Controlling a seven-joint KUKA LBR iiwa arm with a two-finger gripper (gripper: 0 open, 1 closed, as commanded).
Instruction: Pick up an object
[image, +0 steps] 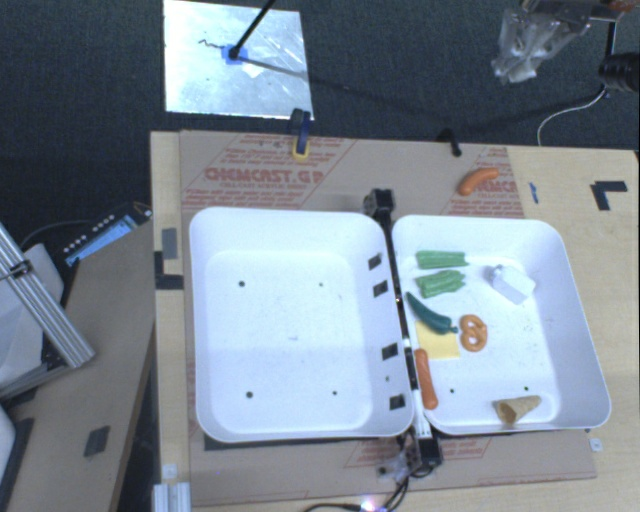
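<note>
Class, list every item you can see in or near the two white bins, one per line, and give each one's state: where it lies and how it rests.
Two green pods: side by side, right bin.
Dark green pepper: lying diagonally, on the yellow square.
Yellow square: flat.
Orange pretzel: flat.
White block: resting on the floor of the right bin.
Red sausage: along the divider.
Tan cone: on its side.
Orange sausage: outside the bins.
Gripper: raised, away from the bins.

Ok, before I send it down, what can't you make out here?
- Gripper, top right of the camera view: blurred, fingers unreadable, arm cut off by the top edge.
- White item in the right bin: pale against the bin, shape unclear.
- Sausage: whether it touches the bin's left wall is unclear.
</note>
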